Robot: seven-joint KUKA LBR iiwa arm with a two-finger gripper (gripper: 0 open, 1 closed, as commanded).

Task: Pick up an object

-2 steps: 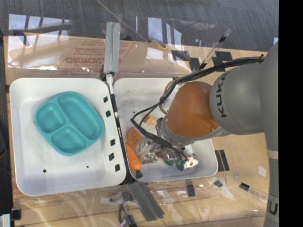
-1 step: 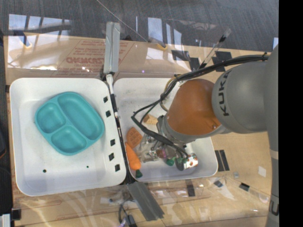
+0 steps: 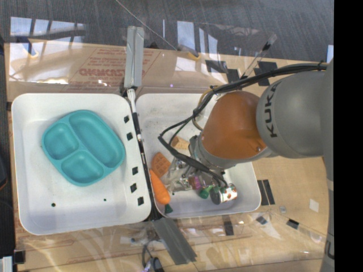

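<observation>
Counter surface at the near edge (image 3: pixel 85 248) carries tape strips and cable ends, with clear sheeting over brown board.

Right bin (image 3: pixel 153 109): contents are crowded at its near end. A carrot (image 3: pixel 160 188) lies against the near-left wall, long axis running from the bin's left wall toward the near rim, slightly diagonal. Just beyond it sits a waffle-patterned orange piece (image 3: pixel 161 163), and further in a pale tan block (image 3: pixel 180 144). To the right of the carrot lies a cluster of small items: a purple-and-green piece (image 3: pixel 198 185), a dark green cylinder (image 3: pixel 216 195) and a white item with red marks (image 3: pixel 229 194), all touching or nearly so.

Tool (image 3: pixel 182 177): it is down in this bin, directly over the cluster, just right of the carrot. Metal parts and clutter merge beneath the wrist; whether the tool is spread or closed cannot be told, and nothing can be confirmed as held.

Governing relation: the carrot lies to the tool's left, close by, with its long axis roughly along the bin wall; the small cluster lies immediately under and to the right. Judgement: the cluster is the nearer candidate, yet its crowding risks a glancing or double contact.

Arm (image 3: pixel 295 115): grey body and orange band (image 3: pixel 232 126) overhang the bin's far right portion, cables looping across.

Left bin (image 3: pixel 34 208): holds a teal divided plate (image 3: pixel 83 146), three compartments, lying flat, well apart from the tool.
</observation>
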